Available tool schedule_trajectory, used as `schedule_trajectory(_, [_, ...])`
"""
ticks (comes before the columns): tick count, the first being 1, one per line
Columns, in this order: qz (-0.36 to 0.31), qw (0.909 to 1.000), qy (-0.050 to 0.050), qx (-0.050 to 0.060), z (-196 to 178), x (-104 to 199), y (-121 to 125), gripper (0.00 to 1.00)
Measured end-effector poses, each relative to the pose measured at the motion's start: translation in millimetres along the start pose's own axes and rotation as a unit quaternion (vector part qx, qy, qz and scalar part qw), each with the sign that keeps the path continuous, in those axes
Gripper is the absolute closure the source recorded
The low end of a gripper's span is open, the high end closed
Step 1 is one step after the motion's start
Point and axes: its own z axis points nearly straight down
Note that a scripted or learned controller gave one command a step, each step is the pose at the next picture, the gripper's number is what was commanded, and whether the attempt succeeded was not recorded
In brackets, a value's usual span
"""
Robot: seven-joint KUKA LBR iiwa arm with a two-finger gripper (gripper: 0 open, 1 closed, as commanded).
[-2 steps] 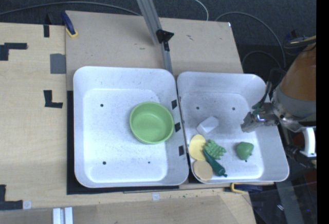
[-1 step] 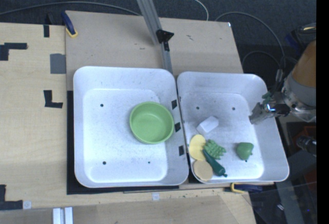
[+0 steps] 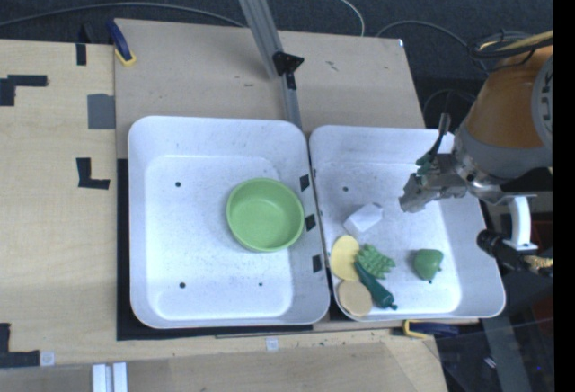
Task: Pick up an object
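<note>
**Arm hanging over the right bin, nothing picked yet as far as I can see**

Standing here watching this one. Starting at the front edge: the right bin has a little pile in its front-left corner, a tan disc with a yellow piece touching it, and a dark green stemmed thing with a leafy top lying across them, its long axis running diagonally from front-right up toward back-left. Just to the right, apart from the pile, sits a small green lump. A step further back is a white block, on its own on the bin floor.

Behind that, the gripper hovers above the middle of the right bin. Can't tell how wide it's set from this angle, and I see nothing in it.

The bit that matters: the white block is the closest thing, just to the left of the tool and slightly toward the front. My guess is that's the target, needing a short shift left plus a drop.

The left bin has 1 green bowl, well apart from the arm.
</note>
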Motion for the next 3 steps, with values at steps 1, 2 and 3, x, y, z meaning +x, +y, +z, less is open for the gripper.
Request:
schedule_trajectory(1, [0.000, 1.0000, 0.000, 0.000, 0, 45, 10, 1.00])
schedule_trajectory(2, [0.000, 1.0000, 0.000, 0.001, 4, 93, 21, 1.00])
schedule_trajectory(3, [0.000, 1.0000, 0.000, 0.000, 8, 139, 37, 1.00])
